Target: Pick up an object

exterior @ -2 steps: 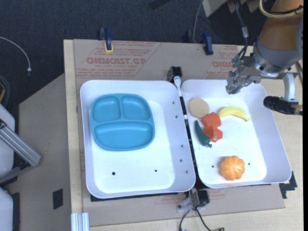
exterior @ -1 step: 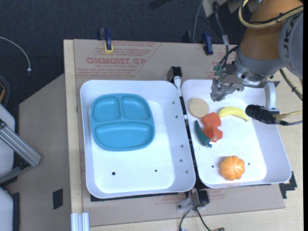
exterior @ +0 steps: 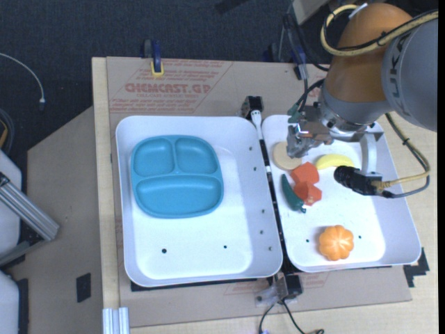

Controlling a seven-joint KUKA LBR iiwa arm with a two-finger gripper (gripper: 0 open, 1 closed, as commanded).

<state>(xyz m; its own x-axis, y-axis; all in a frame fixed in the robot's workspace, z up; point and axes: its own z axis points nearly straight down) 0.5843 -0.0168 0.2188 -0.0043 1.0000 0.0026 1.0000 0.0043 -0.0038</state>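
Note:
My gripper (exterior: 300,147) hangs low over the back left part of the right bin (exterior: 396,245), right above a tan round disc (exterior: 282,158). Just in front of it lies a red block (exterior: 306,181), with a green pepper-like piece (exterior: 291,193) to its left. A yellow banana (exterior: 334,161) lies to the gripper's right. An orange pumpkin-shaped fruit (exterior: 336,243) sits near the bin's front. I see nothing held between the fingers.
The left bin (exterior: 208,256) holds a blue divided plate (exterior: 178,175) in its back half. The bins meet along a central ridge (exterior: 270,186). The arm's orange and grey body covers the back right of the right bin.

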